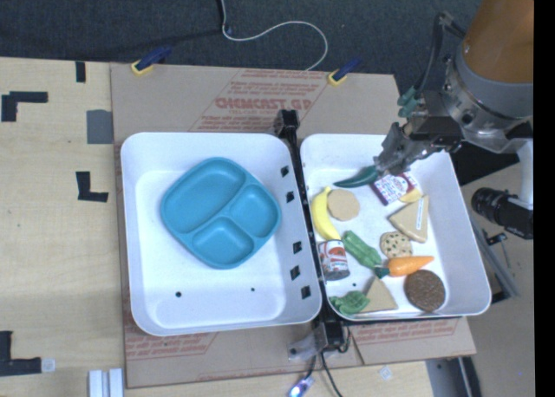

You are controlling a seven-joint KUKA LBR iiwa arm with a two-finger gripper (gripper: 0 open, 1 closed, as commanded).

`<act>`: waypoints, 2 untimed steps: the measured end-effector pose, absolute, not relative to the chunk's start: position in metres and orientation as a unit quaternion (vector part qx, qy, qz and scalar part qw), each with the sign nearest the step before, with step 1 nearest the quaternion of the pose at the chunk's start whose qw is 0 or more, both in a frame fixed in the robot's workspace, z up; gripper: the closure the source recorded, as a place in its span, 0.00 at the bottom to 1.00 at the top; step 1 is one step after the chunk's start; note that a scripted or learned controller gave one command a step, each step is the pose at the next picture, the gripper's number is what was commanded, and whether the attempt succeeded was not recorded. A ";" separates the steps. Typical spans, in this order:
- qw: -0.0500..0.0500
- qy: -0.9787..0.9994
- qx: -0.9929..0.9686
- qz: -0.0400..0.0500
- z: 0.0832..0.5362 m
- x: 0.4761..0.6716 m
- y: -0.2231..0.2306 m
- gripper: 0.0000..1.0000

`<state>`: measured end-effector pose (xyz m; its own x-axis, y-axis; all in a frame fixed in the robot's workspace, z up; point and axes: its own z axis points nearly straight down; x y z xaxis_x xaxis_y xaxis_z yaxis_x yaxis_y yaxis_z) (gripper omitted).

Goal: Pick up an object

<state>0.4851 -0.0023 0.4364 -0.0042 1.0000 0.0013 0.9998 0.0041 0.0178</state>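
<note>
Gripper (388, 164): low over right bin (464, 213), fingers' state not discernible. Green pepper (355, 178): touching gripper tip, above cookie (343, 205). Grasp unconfirmed; lift not yet done, judging by contact.

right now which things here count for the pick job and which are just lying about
For the job:
- two-finger gripper
- dark green curved toy piece at its tip
- right white bin of toy food: yellow banana, orange carrot, round brown cookie

Lying about:
- blue divided plastic plate
- left white bin
- white cable
</note>
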 end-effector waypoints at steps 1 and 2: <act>0.001 0.709 0.706 0.001 0.458 0.484 0.031 1.00; 0.000 0.709 0.706 0.000 0.466 0.484 0.063 1.00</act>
